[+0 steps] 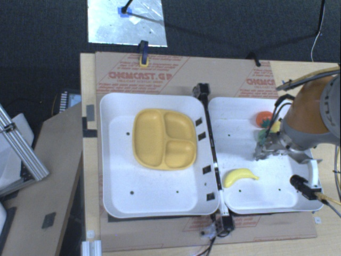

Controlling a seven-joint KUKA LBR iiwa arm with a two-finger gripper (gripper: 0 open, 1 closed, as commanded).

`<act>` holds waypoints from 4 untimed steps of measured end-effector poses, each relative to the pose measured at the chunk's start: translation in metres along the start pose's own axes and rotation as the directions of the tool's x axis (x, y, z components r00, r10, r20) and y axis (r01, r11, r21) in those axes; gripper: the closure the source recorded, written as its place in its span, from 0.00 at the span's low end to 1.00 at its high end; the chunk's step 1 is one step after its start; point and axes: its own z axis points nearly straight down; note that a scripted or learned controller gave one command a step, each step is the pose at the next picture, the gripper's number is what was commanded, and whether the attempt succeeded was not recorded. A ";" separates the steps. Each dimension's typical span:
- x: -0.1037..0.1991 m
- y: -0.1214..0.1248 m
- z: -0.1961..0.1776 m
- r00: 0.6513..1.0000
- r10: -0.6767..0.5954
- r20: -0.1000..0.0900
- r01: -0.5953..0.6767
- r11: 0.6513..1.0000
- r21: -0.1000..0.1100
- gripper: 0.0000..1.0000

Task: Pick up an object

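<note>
Banana (241,176) is lying in the right bin (266,199), near its front left, just below and left of the gripper (261,152), which is hovering low over the bin floor; whether it is open or closed I cannot tell. It is looking like a light, hard, smooth plastic toy, likely slippery, so gripping across its thick middle seems safest. It is showing as small, curved and bright yellow

Both white bins (117,196) look like smooth, matt plastic. The yellow divided plate (164,138) in the left bin is plastic with a soft sheen, and so is the banana (239,176) in the right one. The counter (176,72) beneath the bins is printed brown cardboard, dull and flat. Beyond it lie dark carpet (224,15) and a crinkled silvery foil sheet (127,15).
</note>
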 end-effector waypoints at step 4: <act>0.051 0.017 -0.139 1.000 -0.010 -0.002 0.010 1.000 -0.001 1.00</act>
